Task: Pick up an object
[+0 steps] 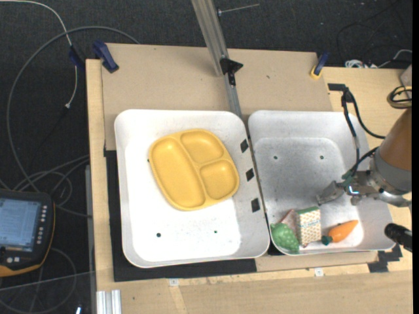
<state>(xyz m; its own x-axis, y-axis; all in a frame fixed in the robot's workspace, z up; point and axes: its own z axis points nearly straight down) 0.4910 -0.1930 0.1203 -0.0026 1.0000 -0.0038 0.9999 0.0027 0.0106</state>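
At the front of the right bin (294,136) lie three objects in a row: a green rounded toy (285,235), a small patterned block (309,226) and an orange carrot-like toy (343,230). My gripper (342,190) hangs over the right side of this bin, just behind the carrot and the block and apart from both. The grey arm with its orange band (397,150) comes in from the right edge. I see nothing held in the gripper.
The left bin (131,175) holds a yellow three-compartment plate (192,168). A metal pole (211,25) slants over the bench behind the bins. Black clips (249,174) sit along the seam between the bins. Cables run by the right bin's far right corner (350,120).
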